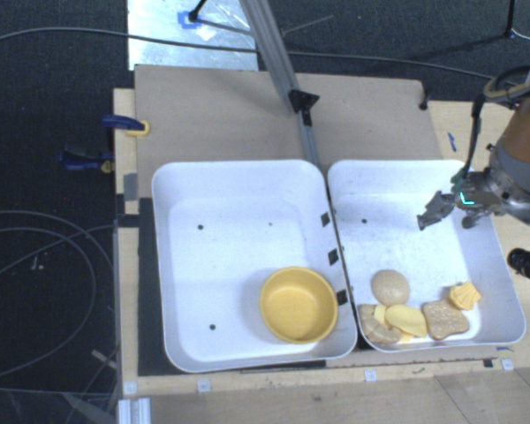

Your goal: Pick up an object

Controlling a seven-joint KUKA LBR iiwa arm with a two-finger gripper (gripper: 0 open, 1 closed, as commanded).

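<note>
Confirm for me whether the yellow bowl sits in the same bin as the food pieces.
No: the yellow bowl sits in the left bin, while the food pieces lie clustered in the right bin.

On the flat tan board surface (221, 113), two shallow white plastic bins sit side by side: left bin (185, 193) at nine o'clock, right bin (371, 184) at three. A round yellow plastic bowl (298, 304) lies at the left bin's five o'clock. Small pale toy food pieces (415, 312) cluster at the right bin's six o'clock.

Food pieces (414, 312) crowd the right bin's (371, 188) near edge.
</note>
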